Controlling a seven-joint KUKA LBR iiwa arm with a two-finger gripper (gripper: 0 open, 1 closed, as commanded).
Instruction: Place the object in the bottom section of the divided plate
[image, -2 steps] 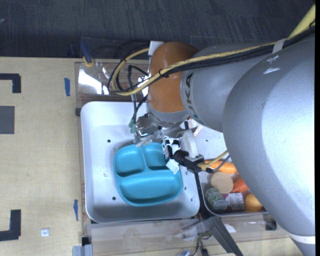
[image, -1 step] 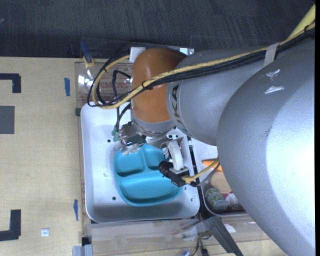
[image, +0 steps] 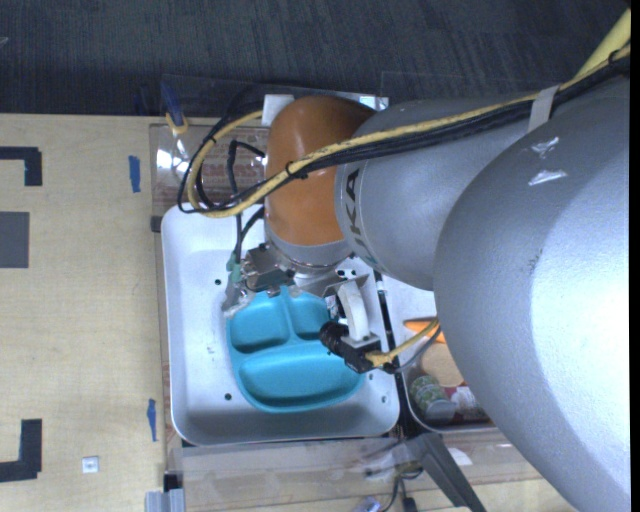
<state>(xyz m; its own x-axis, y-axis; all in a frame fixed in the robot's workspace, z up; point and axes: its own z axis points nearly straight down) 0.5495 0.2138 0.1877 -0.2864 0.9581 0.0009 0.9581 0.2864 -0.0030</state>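
A blue divided plate (image: 285, 355) lies in the left white bin (image: 195, 330), with two small sections at its top and one large section at the bottom. The arm's wrist, with its orange band, hangs directly over the plate's upper edge. My gripper (image: 262, 282) sits at the plate's top left rim, mostly covered by the wrist. I make out no object between the fingers or in the plate's large bottom section.
The grey arm covers most of the right bin, where a few small items (image: 435, 395) show at its lower left corner, including something orange (image: 420, 328). Yellow and black cables loop over the bin's top left corner (image: 215, 170). Wooden bench lies to the left.
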